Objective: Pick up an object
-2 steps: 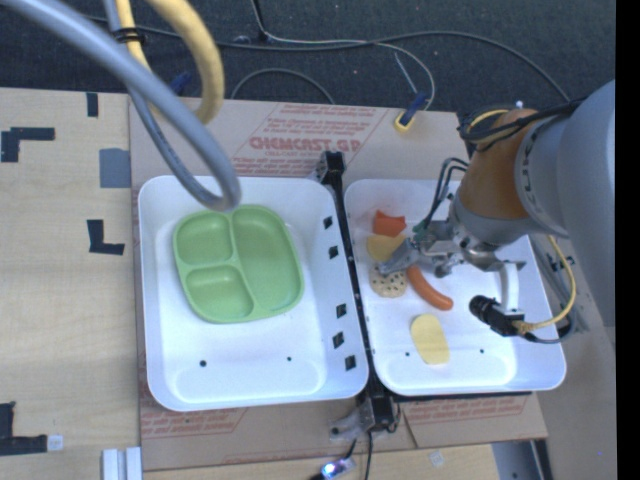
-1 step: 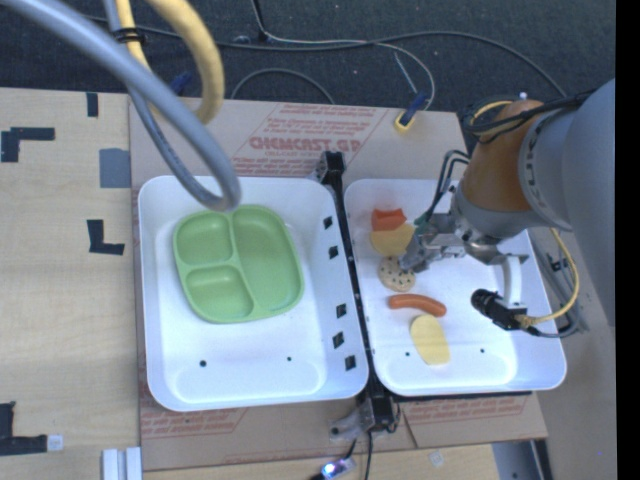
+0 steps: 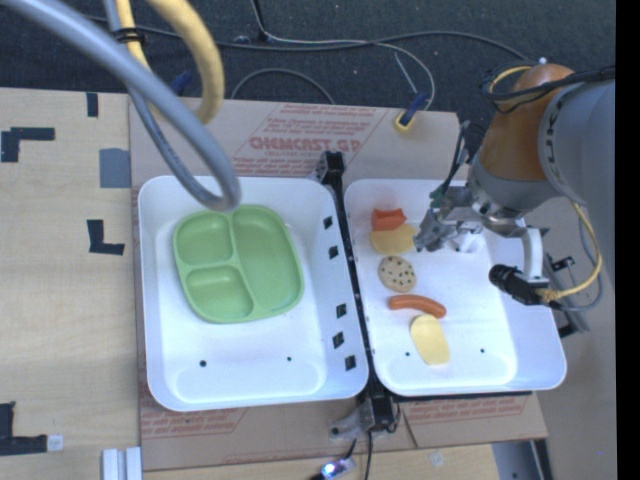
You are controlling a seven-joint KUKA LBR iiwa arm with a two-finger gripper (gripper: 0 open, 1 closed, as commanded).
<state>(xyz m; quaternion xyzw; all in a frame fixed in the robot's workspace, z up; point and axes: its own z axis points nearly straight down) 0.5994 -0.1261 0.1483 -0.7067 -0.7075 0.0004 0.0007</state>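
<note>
The right bin (image 3: 500, 368) is worked by the gripper (image 3: 438, 230), hung low beside the yellow cheese wedge (image 3: 393, 239); its grasp cannot be told. The wedge, taken as light, stiff and slick, is best pinched across its flat sides.

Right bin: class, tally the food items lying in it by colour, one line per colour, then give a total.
Yellow: 2, a block and a wedge
Orange-red: 2, a chunk and a sausage
Tan: 1, a cookie
Total: 5
</note>
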